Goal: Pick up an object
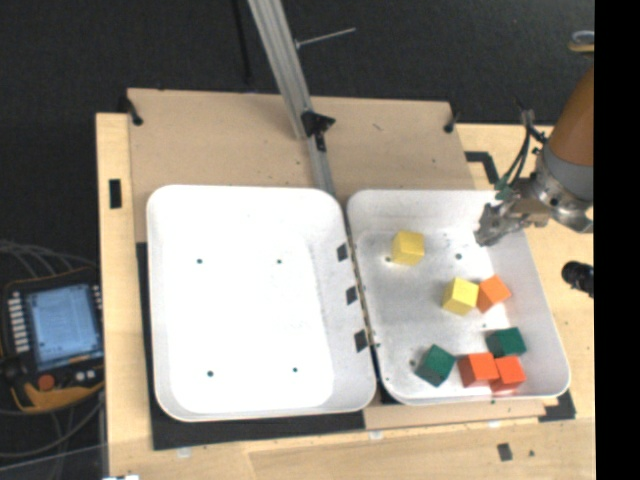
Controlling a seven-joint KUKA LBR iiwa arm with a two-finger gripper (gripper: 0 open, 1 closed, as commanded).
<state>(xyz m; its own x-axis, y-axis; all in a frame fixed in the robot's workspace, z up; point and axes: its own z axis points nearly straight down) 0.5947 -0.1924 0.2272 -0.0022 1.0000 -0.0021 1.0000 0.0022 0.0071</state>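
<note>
Gripper [492, 226] hangs over the top-right part of the right bin [420, 208], arm coming in from the right w/ orange band above the wrist. Can't tell how it's set; too small and dark to read. Nothing seen caught in it.

Nearest to the tool: orange cube [494, 291], a little below it, touching a yellow cube [460, 296] on that one's right side. Second yellow cube [407, 247] sits to the tool's left, on its own, clear all round. Farther down: green cube [507, 341], then two orange blocks [492, 369] tight together by the bottom rim, and another green cube [435, 364] left of those. Farthest: left bin [250, 208].

Judgement: approach stage, no pick yet. Best bet prob. the lone yellow cube, since it has room both sides for the tool. The touching pair risks a nudge or a double catch. Centre over the cube, square to its faces, drop straight, then close.
</note>
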